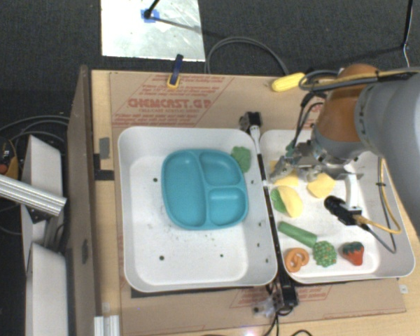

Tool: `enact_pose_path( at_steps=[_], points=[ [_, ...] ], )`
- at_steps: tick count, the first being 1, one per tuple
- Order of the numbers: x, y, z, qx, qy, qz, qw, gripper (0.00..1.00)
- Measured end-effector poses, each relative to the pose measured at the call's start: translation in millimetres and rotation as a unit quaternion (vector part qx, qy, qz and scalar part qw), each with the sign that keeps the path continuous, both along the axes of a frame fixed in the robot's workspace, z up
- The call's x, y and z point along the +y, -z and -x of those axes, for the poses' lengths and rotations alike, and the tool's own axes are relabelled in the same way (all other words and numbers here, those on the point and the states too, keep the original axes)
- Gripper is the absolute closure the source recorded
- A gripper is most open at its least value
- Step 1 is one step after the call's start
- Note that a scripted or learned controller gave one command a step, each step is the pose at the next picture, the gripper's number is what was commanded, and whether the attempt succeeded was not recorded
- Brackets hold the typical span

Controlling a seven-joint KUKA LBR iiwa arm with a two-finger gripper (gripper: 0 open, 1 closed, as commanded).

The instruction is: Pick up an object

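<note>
My gripper [291, 166] hangs low over the back left part of the right bin [399, 257]. Just under it lies a yellow and green piece of toy food [288, 199], and I cannot see whether they touch. A second yellow piece [321, 185] lies just to its right. Nearer the front of that bin are a green cucumber [296, 232], a broccoli floret [325, 253], an orange pretzel [296, 259] and a red strawberry [354, 252]. The grey arm with its orange band [343, 114] covers the bin's back right.
The left bin [140, 257] holds a blue divided plate [204, 188] and a green leafy toy [241, 158] by its right wall. The wall between the two bins runs just left of the gripper. A yellow object [288, 82] lies on the cardboard behind the bins.
</note>
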State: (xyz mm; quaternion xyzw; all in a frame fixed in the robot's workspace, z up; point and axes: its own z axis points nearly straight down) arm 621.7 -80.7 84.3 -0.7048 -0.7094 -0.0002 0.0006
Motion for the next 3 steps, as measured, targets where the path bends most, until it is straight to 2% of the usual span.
enact_pose_path(
  at_steps=[2, 3],
  points=[
    [-21, -1, 80, -0.001, 0.004, 0.0005, 1.0000, 0.00],
    [-120, -2, 2, -0.006, 0.004, 0.0043, 1.0000, 0.00]
  ],
)
